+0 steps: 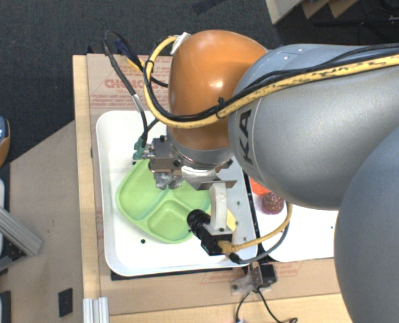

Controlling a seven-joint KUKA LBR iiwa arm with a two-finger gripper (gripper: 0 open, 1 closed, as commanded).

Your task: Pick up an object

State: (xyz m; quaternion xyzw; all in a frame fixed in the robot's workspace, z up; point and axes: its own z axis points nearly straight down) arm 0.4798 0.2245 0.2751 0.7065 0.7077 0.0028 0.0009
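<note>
I hang over the left bin (pixel 112 247), above one green divided plate (pixel 142 200). One reddish object (pixel 270 200) lies at its three o'clock. Whether my fingers are apart, I cannot tell.

One fixed camera looks down aslant on both bins (pixel 112 200), arm (pixel 320 133) close beneath.

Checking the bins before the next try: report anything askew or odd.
Nothing looks damaged or spilled. The green divided plate lies flat in the left white bin, partly hidden under the arm. A reddish object sits in the right bin, mostly hidden.
</note>
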